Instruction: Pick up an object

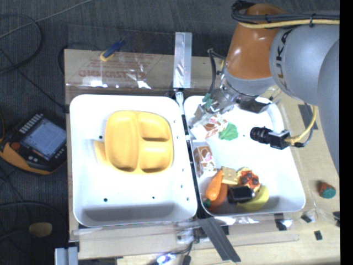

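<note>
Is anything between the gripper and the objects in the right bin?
Nothing visible blocks it. The gripper is at the far left corner of the right bin, beside a patterned packet and a green piece. The carrot, banana and black block lie piled at the near edge, uncovered.

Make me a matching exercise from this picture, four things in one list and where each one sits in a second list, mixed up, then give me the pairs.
Things:
1. yellow divided tray
2. carrot
3. green leafy piece
4. blue clip

Places:
A. near front corner of the right bin, among the pile
B. on the clear plastic sheet behind the bins
C. in the left bin
D. upper part of the right bin, just below the gripper

Pairs: 1-C, 2-A, 3-D, 4-B
</note>
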Available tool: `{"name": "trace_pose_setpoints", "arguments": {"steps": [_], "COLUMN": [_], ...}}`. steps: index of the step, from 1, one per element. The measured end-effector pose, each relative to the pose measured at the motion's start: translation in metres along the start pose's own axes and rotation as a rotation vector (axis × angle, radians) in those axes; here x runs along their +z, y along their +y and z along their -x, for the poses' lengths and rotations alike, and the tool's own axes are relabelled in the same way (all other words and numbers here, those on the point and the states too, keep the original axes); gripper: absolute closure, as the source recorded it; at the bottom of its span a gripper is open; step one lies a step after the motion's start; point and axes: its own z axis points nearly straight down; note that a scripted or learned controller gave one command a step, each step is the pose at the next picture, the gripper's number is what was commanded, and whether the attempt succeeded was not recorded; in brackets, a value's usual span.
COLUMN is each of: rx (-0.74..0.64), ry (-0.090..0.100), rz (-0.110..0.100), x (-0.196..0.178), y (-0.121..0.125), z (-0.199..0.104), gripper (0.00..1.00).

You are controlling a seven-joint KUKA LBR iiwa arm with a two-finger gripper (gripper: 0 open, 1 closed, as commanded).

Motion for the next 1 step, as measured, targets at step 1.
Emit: {"name": "trace_pose_setpoints", "arguments": {"steps": [1], "rx": [0.128], "ry": [0.002], "rz": [-0.001], "x": [0.0271], "y": [-0.0670], "z": [0.0287], "gripper": [1.00]}}
